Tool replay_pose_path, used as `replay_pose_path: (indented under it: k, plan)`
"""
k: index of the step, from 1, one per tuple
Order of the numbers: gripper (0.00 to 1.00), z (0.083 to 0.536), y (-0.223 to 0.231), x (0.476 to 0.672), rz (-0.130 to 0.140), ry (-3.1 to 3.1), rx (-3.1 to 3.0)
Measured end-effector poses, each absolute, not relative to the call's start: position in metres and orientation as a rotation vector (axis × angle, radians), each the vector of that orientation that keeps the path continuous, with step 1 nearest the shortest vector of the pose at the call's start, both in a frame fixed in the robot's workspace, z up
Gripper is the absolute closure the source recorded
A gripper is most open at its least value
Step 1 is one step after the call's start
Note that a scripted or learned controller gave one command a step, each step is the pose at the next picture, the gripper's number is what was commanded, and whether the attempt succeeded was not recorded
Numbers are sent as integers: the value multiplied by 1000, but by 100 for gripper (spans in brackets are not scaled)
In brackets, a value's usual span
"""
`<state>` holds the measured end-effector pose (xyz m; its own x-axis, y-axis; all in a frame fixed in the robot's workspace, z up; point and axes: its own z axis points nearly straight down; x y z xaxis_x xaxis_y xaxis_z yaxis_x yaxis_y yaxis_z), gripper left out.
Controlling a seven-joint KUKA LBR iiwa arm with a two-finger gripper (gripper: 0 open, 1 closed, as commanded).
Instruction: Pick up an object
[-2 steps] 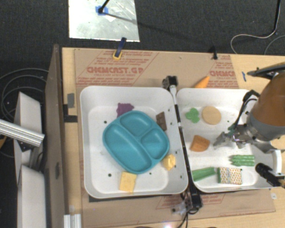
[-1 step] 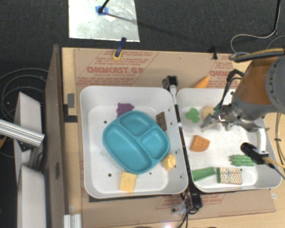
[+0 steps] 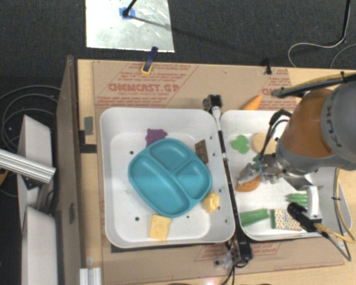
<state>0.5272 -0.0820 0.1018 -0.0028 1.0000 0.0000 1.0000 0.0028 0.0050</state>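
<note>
foil sheet point(image 3: 129, 16) on floor | cables point(image 3: 6, 123) left of bench

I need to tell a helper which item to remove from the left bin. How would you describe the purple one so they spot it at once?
Start at the left bin, which holds a big teal divided plate. Just above the plate's upper edge lies the small purple piece. It is the only purple thing there; its neighbours are yellow or brown.

Left bin point(image 3: 115, 159): a blue divided plate point(image 3: 169, 177) takes up the centre. Purple piece point(image 3: 155, 136), brown piece point(image 3: 202, 151) and two yellow pieces point(image 3: 159, 227) crowd its rim. Bare floor along the left wall and front left corner. Right bin point(image 3: 255, 119): the arm point(image 3: 320, 129) covers the middle; items are packed at the front.
</note>
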Motion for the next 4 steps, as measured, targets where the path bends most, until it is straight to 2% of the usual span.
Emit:
replay_pose_path:
  k: [1, 2, 3, 4]
  plan:
    - [0, 90, -104, 536, 17, 2222, 2216]
    - [0, 258, -117, 598, 20, 2215, 2200]
    - [0, 180, -47, 573, -2, 2236, 2216]
    - [0, 82, -88, 521, -6, 2220, 2231]
